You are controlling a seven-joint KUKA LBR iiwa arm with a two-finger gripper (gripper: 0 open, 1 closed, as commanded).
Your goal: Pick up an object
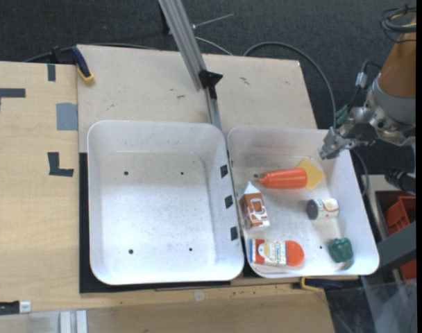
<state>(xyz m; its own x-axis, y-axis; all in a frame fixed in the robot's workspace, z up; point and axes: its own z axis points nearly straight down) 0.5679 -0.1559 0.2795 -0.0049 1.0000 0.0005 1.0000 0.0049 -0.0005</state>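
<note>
The right bin (266,144) holds several objects. An orange bottle (284,179) lies on its side beside a yellow wedge (312,170). Below them are a brown and white carton (255,210), a small white bottle with a dark cap (322,208), a red and white packet (277,253) and a green object (340,249). My gripper (331,146) hangs over the bin's upper right rim, just right of and above the yellow wedge. It is small and dark in the camera view, and nothing is visibly in it.
The left bin (100,186) sits beside the right one, with black clips along the shared wall. A slanted metal bar (187,37) comes down to the bins' top edge. Cables run across the bench behind the right bin.
</note>
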